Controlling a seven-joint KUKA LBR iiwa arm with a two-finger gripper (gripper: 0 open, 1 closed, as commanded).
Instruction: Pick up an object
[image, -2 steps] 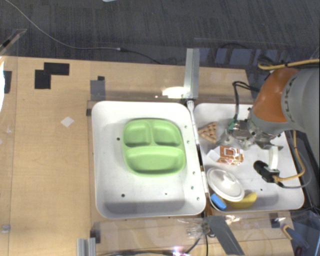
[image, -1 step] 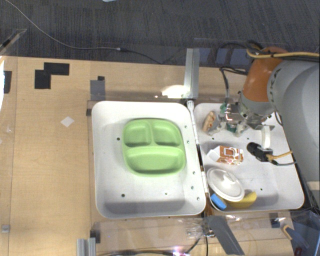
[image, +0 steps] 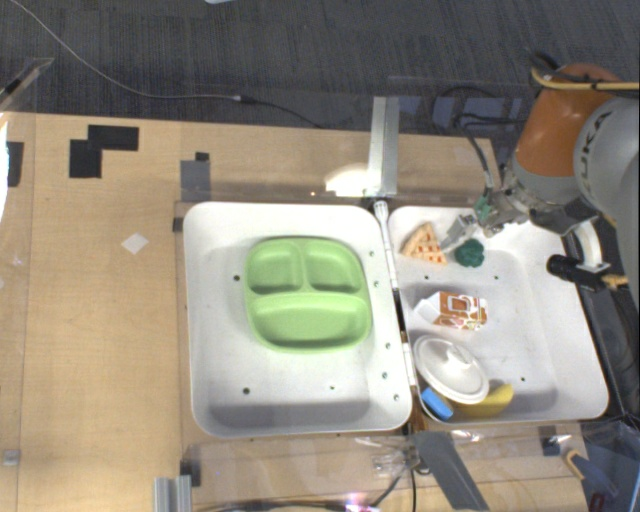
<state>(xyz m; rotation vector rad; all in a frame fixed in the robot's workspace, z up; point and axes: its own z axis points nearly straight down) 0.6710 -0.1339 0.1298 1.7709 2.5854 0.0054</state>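
Note:
The right bin (image: 560, 330) holds several objects. A small dark green ball (image: 470, 254) lies near its back edge. An orange waffle-patterned wedge (image: 422, 243) sits to the ball's left. My gripper (image: 466, 230) hangs over the back of this bin, just above and touching or nearly touching the green ball. Nothing shows as held in it. Toward the front lie a white packet with orange print (image: 460, 310), a round white lid-like bowl (image: 452, 368), a yellow piece (image: 492, 398) and a small blue piece (image: 435, 404).
The left bin (image: 210, 380) carries a green divided plate (image: 305, 293) in its middle. A metal post (image: 384, 145) stands behind the wall between the bins. The arm's orange band (image: 555, 130) rises at the back right. Bare bin floor lies along the right bin's right side.

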